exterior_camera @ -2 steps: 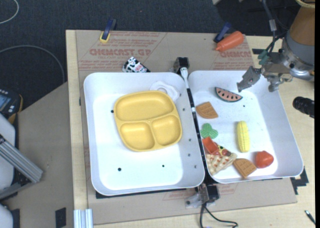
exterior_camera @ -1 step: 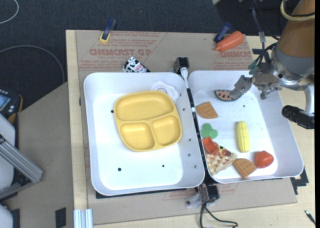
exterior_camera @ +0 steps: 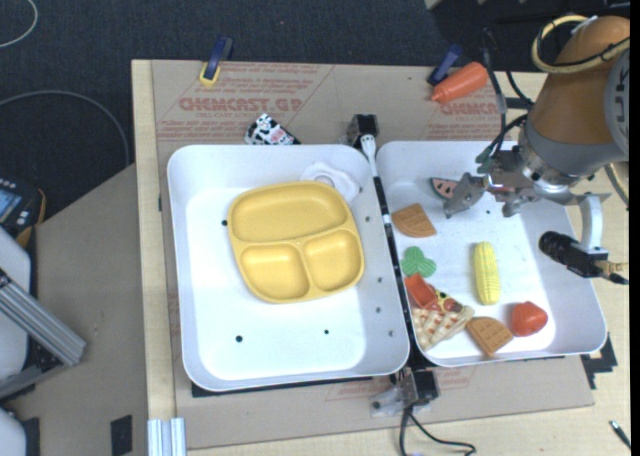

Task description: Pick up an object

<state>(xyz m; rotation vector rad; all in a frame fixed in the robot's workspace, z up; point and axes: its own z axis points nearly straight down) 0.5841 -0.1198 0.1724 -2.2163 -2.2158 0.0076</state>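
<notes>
My gripper (exterior_camera: 488,202) hovers low over the far part of the right bin (exterior_camera: 560,289), open, with bare white floor between its fingers. A watermelon slice (exterior_camera: 443,185) lies just left of the left finger, and I cannot tell if they touch. Other toy foods lie in this bin: a brown wedge (exterior_camera: 413,221), a green piece (exterior_camera: 420,264), a corn cob (exterior_camera: 486,272), a red piece (exterior_camera: 420,292), a pizza slice (exterior_camera: 442,320), a toast (exterior_camera: 488,335) and a tomato (exterior_camera: 528,318).
The left bin (exterior_camera: 200,274) holds a yellow divided plate (exterior_camera: 295,241) and a small white lid (exterior_camera: 335,182). A black part (exterior_camera: 570,252) juts over the right bin's right side. An orange clamp (exterior_camera: 460,82) and a cow-patterned item (exterior_camera: 268,131) lie behind the bins.
</notes>
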